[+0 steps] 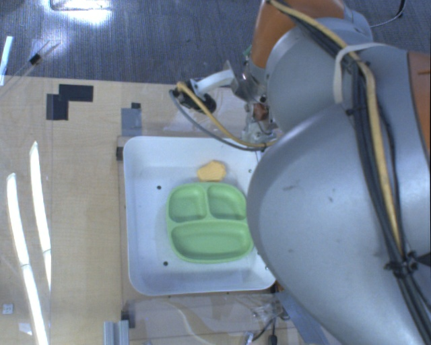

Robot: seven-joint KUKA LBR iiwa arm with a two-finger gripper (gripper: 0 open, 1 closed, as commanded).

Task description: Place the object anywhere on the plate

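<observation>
Yellow object: small, flat, irregular lump, lying on the floor of the white bin, near the far wall. Sits just beyond the far rim of the green plate, close to touching it or just apart, hard to say which. Off the plate, level with the divider between the two small far compartments.

Green plate: rounded rectangle, flat on the bin floor, roughly central, towards the bin's right side. Split into three compartments, two small ones along the far edge, one long one along the near edge. Right rim partly covered by the arm.

White bin: shallow, rounded corners, set on the pale wooden bench. Right wall hidden under the grey arm, which bulks large across the right of the view, orange band at top.

Gripper: hanging above the far right corner of the bin, well to the right of the yellow object, apart from it and the plate. Too cluttered and blurred to tell whether spread or pressed together. Nothing seen held.

Looped yellow cable trailing left from the wrist over the bin's far wall. Black L-shaped mark and grey bracket on the bench past the far left corner
</observation>
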